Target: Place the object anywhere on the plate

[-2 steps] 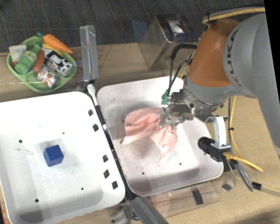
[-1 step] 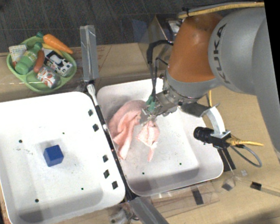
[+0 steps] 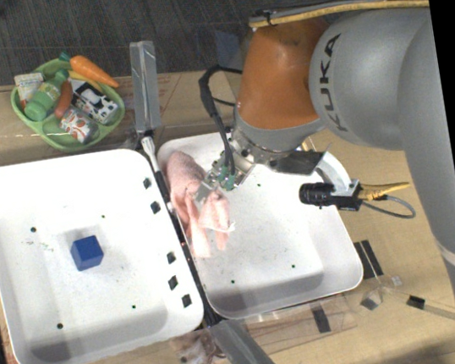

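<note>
A small blue cube (image 3: 87,251) lies on the floor of the left bin (image 3: 29,337), left of its middle. A pink, soft-looking crumpled object (image 3: 197,207) rests in the right bin (image 3: 309,267) against its left wall. My gripper (image 3: 222,178) hangs low over the upper left part of the right bin, at the right edge of the pink object's upper half. Whether it touches the pink object I cannot make out. The grey arm with its orange band (image 3: 279,74) covers the bin's far right corner.
A green bowl (image 3: 48,138) of toy food, including a carrot (image 3: 91,69), stands on the bench beyond the left bin. A black cable and a small black cylinder (image 3: 319,195) hang off the wrist over the right bin. A divider wall (image 3: 171,229) separates the bins.
</note>
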